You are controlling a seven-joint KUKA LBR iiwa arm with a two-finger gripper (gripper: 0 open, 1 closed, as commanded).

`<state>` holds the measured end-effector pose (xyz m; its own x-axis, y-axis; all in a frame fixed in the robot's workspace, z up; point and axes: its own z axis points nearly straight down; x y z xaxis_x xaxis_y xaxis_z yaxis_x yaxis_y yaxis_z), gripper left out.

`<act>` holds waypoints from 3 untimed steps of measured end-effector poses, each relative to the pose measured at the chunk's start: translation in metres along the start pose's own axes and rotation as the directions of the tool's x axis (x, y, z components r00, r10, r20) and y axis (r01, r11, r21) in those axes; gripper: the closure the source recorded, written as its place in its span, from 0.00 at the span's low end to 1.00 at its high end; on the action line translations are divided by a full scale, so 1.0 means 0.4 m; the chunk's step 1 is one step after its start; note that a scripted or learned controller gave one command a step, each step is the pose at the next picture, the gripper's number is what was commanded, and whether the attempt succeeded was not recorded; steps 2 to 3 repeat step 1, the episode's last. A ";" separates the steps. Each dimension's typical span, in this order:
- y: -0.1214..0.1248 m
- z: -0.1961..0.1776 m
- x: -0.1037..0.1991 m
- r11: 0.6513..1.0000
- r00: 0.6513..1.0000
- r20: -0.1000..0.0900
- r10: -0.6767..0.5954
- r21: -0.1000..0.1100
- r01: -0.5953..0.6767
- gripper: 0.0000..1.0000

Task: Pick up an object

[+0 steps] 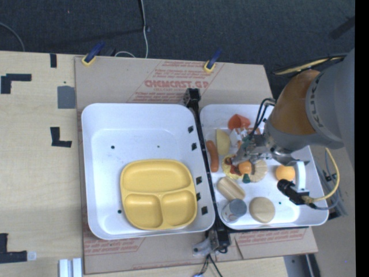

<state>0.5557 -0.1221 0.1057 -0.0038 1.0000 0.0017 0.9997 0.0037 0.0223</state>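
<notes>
The fingers (249, 154), state unclear, hang just above a small orange object (246, 168) in the right bin (311, 215).

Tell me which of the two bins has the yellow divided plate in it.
The left bin: the yellow three-compartment plate lies in it. The right bin holds small food items instead.

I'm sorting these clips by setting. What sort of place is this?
Probably a robotics lab test bench: two white bins on taped cardboard, toy food and a yellow divided plate, with the grey arm's gripper over the food.
</notes>
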 end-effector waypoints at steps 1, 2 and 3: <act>-0.064 -0.208 0.186 1.000 1.000 -0.001 -0.004 0.021 0.004 1.00; -0.064 -0.208 0.186 1.000 1.000 -0.001 -0.004 0.021 0.004 1.00; -0.064 -0.208 0.186 1.000 1.000 -0.001 -0.004 0.021 0.004 1.00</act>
